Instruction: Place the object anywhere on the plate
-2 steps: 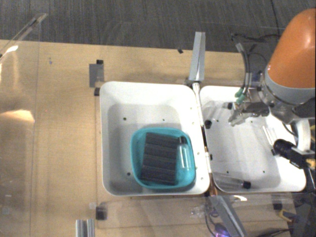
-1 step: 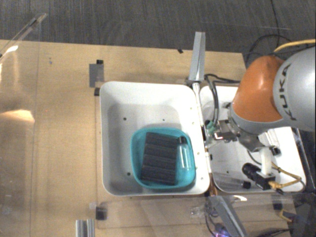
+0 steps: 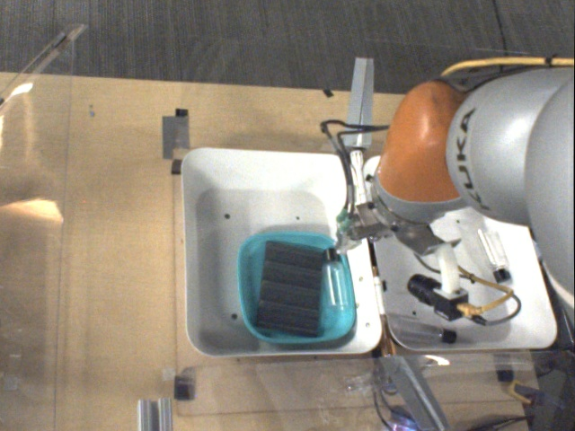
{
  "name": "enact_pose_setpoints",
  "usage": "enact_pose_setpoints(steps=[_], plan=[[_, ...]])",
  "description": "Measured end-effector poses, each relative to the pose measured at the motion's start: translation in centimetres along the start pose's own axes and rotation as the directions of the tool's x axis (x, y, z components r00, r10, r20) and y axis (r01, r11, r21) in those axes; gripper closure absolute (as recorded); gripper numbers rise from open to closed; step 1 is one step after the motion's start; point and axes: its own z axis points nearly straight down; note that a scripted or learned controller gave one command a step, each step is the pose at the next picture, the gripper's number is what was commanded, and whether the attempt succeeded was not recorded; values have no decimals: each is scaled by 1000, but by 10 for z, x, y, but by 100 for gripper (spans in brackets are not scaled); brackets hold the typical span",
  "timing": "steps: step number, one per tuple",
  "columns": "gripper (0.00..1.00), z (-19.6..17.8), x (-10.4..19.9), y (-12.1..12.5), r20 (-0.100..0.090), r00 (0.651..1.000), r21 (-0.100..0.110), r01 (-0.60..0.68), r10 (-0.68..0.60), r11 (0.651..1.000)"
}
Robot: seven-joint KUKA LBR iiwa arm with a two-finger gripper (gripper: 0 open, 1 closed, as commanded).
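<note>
although the arm [image 3: 485, 142] covered much of the right bin [image 3: 530, 330], the left bin [image 3: 207, 241] lay in plain sight, and a teal plate [image 3: 250, 277] sat in its 5 o'clock corner. a dark ribbed block [image 3: 289, 287] lay on the plate, filling most of its middle, and a clear bottle [image 3: 339, 287] lay along the plate's 3 o'clock rim, touching or nearly touching the block. which of the two was the task's object could not be told for sure; both rested on the plate. the gripper [image 3: 346, 236] hung at the plate's 1 o'clock edge, just above the top of the bottle, and whether it was spread or pressed together could not be told, since the wrist hid it.

judged from this, the placing looked done or close to done. the risk lay in the way out: the gripper was so near the bottle's end that a sideways pull could catch it and roll it off the rim into the bin. the bottle, round and perched on the sloping edge, would likely roll at a light nudge. the plate itself might also slide toward 9 o'clock if bumped.
</note>
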Motion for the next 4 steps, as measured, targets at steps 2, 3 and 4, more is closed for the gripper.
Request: enact_pose_setpoints(steps=[2, 3, 4], plan=[[0, -93, -51, -62, 2, 998, -3, 69, -69, 998], [0, -253, -122, -83, 8, 987, -7, 163, -163, 987], [0, -252, -219, -108, 8, 1000, -3, 18, -18, 1000]])
